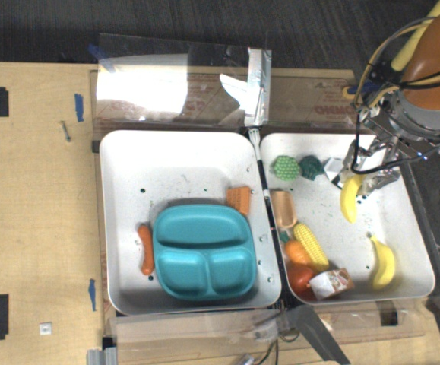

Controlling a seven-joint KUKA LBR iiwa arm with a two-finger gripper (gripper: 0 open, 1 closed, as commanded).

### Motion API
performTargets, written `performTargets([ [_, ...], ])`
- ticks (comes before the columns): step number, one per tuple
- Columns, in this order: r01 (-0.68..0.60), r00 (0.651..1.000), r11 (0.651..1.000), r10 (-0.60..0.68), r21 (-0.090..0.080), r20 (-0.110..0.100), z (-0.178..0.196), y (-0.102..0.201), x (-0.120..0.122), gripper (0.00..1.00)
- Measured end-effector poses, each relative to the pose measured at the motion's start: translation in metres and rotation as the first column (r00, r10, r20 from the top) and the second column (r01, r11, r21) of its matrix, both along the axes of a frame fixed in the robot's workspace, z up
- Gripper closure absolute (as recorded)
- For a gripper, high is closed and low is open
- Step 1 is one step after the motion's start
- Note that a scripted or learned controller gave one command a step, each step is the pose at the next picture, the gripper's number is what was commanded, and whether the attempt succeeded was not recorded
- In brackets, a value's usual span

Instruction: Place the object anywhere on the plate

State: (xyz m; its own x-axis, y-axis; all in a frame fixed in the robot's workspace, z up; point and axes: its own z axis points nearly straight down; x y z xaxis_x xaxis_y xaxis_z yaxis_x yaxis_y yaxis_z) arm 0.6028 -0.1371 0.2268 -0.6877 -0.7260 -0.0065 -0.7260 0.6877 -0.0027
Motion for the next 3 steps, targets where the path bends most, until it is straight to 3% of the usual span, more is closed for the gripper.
performTargets([
  [1,-0.023,1.000,1.000,0.023,0.000,0.003,0.044,0.101,-0.069,1.00],
  [2,-0.051,0.999,0.999,0.051,0.000,-0.002,0.047,0.170,-0.103,1.00],
  [3,0.113,0.994,0.994,-0.113,0.002,0.001,0.040,0.221,-0.072,1.00],
])
